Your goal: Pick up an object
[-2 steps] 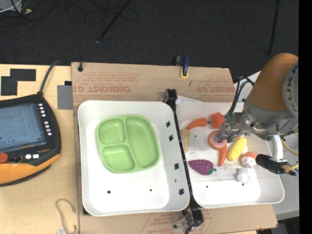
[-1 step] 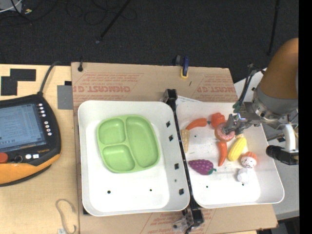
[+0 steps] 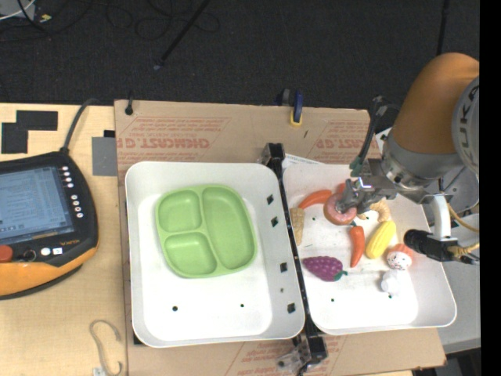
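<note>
Gripper (image 3: 350,200) sits low at centre-right of frame over the pink round toy (image 3: 342,211) in the right bin (image 3: 438,308), grip state unreadable; crowding orange pepper (image 3: 316,199) and carrot (image 3: 357,244) could cause a glancing miss.

Even overhead light, soft shadows, bright white bins (image 3: 149,319), slightly soft focus

Single fixed camera, mounted above the bench, looking down at a slant from moderate distance. Left bin (image 3: 149,304) lies centre frame, right bin (image 3: 427,308) lower right. Arm (image 3: 438,116) enters from the right edge.
</note>
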`<state>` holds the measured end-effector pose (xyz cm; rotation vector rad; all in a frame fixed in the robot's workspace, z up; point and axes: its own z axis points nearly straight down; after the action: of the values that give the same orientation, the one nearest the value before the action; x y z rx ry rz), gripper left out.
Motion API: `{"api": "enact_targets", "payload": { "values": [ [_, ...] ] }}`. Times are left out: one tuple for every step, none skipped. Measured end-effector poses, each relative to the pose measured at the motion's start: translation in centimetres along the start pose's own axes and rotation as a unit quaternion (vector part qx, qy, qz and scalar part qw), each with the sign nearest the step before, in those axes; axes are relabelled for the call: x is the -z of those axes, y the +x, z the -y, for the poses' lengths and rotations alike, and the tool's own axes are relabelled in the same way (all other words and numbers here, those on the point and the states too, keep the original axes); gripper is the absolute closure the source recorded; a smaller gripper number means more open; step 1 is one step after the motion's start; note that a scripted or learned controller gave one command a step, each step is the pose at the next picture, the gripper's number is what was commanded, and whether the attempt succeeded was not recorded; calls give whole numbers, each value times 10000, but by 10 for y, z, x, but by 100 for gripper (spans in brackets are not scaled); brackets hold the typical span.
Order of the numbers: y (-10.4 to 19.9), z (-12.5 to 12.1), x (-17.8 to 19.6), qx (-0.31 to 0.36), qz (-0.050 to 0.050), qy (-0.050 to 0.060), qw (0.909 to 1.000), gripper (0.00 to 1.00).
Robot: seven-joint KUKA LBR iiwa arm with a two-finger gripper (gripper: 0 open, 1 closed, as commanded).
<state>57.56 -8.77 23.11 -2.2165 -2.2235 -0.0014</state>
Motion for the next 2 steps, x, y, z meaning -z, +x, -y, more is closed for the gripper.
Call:
{"api": "enact_targets", "payload": {
  "values": [
    [47,-12,-10,-3,4,6,10000,100],
    [96,-11,-16,-4,2,17,10000,100]
  ]
}}
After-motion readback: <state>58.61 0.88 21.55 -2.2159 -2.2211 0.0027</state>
